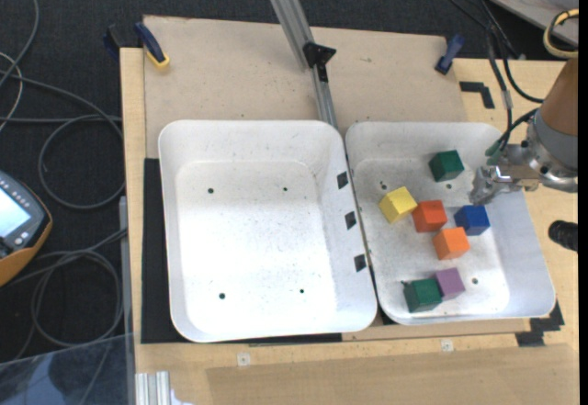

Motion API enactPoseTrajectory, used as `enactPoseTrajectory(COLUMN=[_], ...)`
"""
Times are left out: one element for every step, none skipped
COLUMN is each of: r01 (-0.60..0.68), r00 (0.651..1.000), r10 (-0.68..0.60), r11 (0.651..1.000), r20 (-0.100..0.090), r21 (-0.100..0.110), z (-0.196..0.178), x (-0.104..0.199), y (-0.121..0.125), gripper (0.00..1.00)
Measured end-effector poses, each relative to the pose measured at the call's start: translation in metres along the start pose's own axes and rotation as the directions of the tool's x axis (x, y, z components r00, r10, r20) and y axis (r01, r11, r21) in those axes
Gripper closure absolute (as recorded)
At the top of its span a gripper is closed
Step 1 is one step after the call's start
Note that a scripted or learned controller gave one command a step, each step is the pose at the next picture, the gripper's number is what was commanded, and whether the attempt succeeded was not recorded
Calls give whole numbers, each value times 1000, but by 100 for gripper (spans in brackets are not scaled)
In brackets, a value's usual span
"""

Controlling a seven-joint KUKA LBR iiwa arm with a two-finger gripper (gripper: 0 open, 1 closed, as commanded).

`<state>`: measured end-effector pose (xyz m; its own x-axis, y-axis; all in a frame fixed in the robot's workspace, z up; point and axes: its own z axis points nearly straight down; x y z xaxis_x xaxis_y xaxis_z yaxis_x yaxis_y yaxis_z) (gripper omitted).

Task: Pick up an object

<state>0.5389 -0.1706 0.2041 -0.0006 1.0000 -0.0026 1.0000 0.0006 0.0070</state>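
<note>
Nearest the lens, low in the right white plastic bin (524,298), sit a dark green block (424,293) and a purple cube (449,281), touching. Above them: orange cube (451,241), red-orange cube (429,215), yellow cube (399,204), second green cube (446,164). My gripper (487,185) hangs just above the blue cube (473,219) — whether it is spread or closed I cannot tell.

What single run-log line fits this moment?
arm: over right bin | pincer: above blue block | held: nothing seen | blocks: all in right bin
</note>
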Motion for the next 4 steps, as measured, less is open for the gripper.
enactPoseTrajectory(r01=[2,1,6,7], r00=[1000,1000,1000,1000], r10=[-2,-1,-6,-7], r11=[1000,1000,1000,1000], r20=[0,-1,-6,-7], r21=[-1,2,9,9], z=[-46,-72,-59,-54], x=[6,6,63,126], y=[4,5,-8,-10], gripper=[100,100,100,100])
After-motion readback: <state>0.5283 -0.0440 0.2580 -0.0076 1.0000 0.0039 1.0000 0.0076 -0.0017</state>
